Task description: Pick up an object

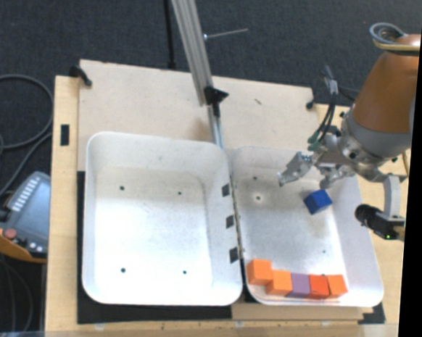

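A small blue cube [317, 201] lies in the right bin [279, 231], near its back right side. My gripper [310, 179] hangs just above and behind the cube, open, with one finger [292, 170] reaching left and the other close over the cube's top. Nothing sits between the fingers. Along the right bin's front wall stands a row of blocks: an orange block [261, 270], another orange block [281, 281], a purple block [300, 284], a red-orange block [319, 285] and an orange end block [337, 284].
The left bin [96, 151] sits beside the right one, sharing a middle wall. A slanted aluminium post [195, 46] rises behind the bins' junction. A teach pendant [29, 212] and cables lie off the bench at the left.
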`<state>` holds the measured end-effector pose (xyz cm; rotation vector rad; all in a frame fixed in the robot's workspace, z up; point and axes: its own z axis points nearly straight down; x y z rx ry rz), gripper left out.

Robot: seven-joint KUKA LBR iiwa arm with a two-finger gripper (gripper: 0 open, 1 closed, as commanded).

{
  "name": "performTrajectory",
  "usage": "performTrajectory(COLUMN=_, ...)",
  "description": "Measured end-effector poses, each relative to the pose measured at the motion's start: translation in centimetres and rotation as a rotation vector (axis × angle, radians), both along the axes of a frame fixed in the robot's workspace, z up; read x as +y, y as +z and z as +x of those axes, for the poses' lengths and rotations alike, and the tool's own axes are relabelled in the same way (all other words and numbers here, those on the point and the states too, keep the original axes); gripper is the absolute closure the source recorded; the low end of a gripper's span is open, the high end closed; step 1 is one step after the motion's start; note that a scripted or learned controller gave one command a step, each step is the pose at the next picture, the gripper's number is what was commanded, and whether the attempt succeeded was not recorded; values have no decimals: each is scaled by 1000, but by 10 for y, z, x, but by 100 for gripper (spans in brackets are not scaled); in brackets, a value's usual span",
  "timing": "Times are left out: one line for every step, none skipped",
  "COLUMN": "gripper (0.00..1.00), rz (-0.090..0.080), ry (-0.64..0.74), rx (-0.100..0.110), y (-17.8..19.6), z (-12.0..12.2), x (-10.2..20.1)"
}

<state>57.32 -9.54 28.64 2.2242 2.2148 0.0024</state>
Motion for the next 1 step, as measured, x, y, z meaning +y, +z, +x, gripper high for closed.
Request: performTrajectory(gripper=0, rz=-5, ry=-1, rx=2, y=-9, z=16, x=-112)
